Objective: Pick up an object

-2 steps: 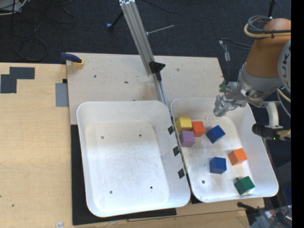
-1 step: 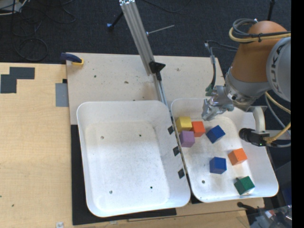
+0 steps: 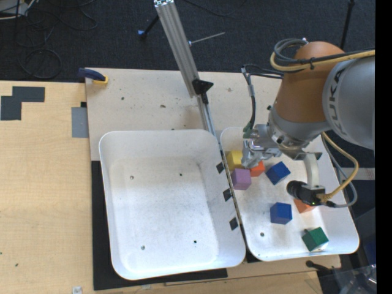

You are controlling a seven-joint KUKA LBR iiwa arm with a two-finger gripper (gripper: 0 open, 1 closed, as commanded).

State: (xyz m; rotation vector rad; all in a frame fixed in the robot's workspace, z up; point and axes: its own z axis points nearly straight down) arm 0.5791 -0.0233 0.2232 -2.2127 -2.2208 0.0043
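Observation:
My gripper [image 3: 251, 156] hangs low over the far left part of the right bin [image 3: 343, 245]. Right by it lie a yellow block [image 3: 233, 158], an orange-red block [image 3: 258, 169] and a purple block [image 3: 241, 179]; its metal end is partly in front of the yellow and orange-red ones. Further right lies a blue block [image 3: 278, 172], and a second blue block [image 3: 281, 213] sits nearer the front. A green block [image 3: 315, 238] rests at the front right corner. An orange block [image 3: 303, 206] is partly hidden by a black cable part [image 3: 305, 192].
The left bin [image 3: 122, 158] sits beside the right one, joined by black clips along the shared rim. A slanted aluminium bar [image 3: 180, 41] rises from the bench behind the bins. A blue and yellow clamp [image 3: 93, 75] lies at the far left of the bench.

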